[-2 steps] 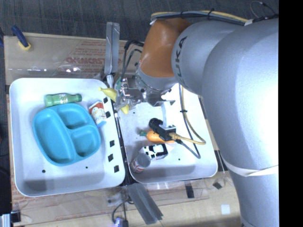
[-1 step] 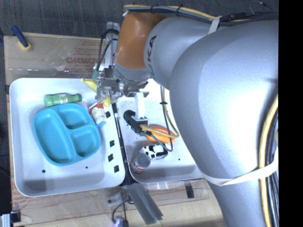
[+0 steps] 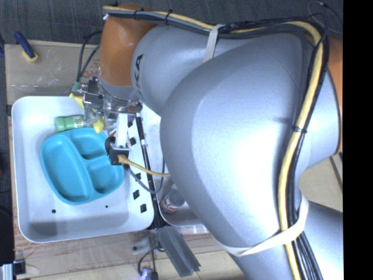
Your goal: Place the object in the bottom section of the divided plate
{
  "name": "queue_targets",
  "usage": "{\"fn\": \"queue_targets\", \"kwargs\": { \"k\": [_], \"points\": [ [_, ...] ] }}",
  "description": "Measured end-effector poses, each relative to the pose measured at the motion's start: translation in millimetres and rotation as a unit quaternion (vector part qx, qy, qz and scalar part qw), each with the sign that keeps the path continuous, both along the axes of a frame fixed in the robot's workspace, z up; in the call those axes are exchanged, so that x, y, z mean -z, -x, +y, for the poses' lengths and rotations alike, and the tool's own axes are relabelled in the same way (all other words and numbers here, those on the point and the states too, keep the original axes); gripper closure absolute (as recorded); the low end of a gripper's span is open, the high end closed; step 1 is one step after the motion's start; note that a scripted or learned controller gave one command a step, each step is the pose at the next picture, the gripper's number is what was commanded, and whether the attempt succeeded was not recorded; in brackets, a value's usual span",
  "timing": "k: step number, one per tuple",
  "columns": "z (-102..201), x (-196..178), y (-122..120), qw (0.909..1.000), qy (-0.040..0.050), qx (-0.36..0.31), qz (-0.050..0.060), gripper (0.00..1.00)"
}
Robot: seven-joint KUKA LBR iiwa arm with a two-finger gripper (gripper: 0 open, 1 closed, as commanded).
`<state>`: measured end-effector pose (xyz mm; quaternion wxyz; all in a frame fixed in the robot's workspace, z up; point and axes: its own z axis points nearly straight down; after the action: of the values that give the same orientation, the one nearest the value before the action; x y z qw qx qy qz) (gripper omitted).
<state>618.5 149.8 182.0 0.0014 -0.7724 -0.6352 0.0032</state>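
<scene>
A blue divided plate [image 3: 76, 165] lies in the left white bin [image 3: 29, 214]. It has one long section on its left and two smaller ones on its right. Just above its top edge lies a green object [image 3: 69, 122] with a yellow piece [image 3: 98, 125] beside it. My gripper [image 3: 98, 114] hangs over the plate's top right corner, right next to the green and yellow things. The arm's grey body and wrist cover the fingers, so I cannot make out whether anything is between them.
The arm's bulk covers nearly all of the right bin; a sliver of it [image 3: 175, 214] shows near the bottom. A yellow cable [image 3: 145, 169] loops past the plate's right edge. A blue-handled tool [image 3: 24, 45] lies on the bench at the top left.
</scene>
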Motion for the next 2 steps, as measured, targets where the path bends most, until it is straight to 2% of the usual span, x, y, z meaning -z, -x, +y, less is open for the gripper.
{"fn": "queue_targets", "kwargs": {
  "k": [1,2],
  "points": [
    [-12.8,-128.3,14.2,0.9987,0.0001,-0.051,-0.001,1.0],
    [26.5,-55.7,74.8,0.9943,0.0003,-0.107,0.001,1.0]
  ]
}}
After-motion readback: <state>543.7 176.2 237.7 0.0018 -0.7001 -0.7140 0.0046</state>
